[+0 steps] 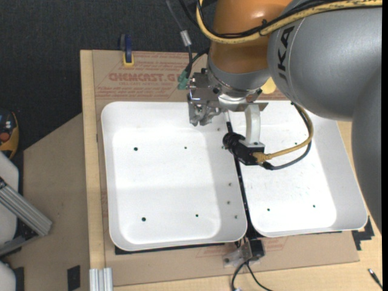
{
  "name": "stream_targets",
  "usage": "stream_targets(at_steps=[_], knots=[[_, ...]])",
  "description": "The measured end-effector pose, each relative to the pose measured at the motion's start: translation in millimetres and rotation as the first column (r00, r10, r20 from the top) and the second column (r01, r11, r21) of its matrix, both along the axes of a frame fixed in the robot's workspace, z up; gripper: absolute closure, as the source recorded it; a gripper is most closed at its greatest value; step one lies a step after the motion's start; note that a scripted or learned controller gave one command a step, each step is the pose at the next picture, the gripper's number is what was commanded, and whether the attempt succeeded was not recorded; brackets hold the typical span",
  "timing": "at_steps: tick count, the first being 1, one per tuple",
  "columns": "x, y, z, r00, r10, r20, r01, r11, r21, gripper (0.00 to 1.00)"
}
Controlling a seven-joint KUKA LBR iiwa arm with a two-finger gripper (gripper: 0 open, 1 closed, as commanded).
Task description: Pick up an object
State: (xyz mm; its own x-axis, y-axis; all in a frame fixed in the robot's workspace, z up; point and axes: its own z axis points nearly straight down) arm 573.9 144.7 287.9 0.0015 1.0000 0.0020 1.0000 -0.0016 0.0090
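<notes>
While the arm [315,35] reaches in from three o'clock, its orange band [242,11] is seen at twelve o'clock of the frame, above both bins. The gripper [202,111] is held low over the far rim of the left bin [121,180], near that bin's one o'clock corner. Whether its fingers are spread or pressed together cannot be told, since the metal parts blur together, and nothing is seen pinched between them. No object to be picked can be made out on the white floor of the left bin, where small dark dots are seen. A black fitting with a yellow cable [285,153] is hung just below the wrist, over the seam between the bins, at the ten o'clock side of the right bin [315,217]. Brown board [151,71] is laid under both bins, with a blue clamp [127,48] at its far edge.
</notes>
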Motion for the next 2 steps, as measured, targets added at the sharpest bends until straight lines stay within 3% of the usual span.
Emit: stream_targets(at_steps=[1,2], knots=[[-27.8,75.2,-71.9,1.000,0.009,-0.020,-0.009,1.000,-0.001,1.00],[-31.0,27.6,13.7,1.000,-0.002,0.000,0.002,1.000,0.000,1.00]])
